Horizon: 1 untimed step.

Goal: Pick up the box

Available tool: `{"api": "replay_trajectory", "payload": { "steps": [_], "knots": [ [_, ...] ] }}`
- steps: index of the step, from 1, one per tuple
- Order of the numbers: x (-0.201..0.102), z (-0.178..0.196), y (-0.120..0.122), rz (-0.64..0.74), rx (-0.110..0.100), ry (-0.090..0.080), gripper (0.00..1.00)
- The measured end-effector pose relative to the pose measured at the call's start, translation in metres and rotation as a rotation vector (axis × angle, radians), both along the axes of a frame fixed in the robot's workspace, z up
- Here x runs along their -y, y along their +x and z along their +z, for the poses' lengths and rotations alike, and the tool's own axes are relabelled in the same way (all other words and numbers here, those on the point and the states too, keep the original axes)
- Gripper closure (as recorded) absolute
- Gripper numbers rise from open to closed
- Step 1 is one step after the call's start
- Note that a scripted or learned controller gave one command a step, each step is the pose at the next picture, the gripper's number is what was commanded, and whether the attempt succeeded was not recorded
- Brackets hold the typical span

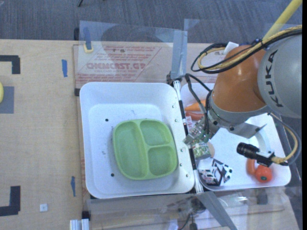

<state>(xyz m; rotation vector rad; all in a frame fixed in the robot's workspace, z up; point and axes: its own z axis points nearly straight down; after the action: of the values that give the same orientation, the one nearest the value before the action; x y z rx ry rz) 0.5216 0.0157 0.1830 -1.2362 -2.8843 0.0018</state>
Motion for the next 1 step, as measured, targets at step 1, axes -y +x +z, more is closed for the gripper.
{"api": "replay_trajectory", "payload": {
  "steps": [1],
  "knots": [
    [-0.0051,0.0008,0.0775,0.270,0.008,0.000,1.00]
  ]
}}
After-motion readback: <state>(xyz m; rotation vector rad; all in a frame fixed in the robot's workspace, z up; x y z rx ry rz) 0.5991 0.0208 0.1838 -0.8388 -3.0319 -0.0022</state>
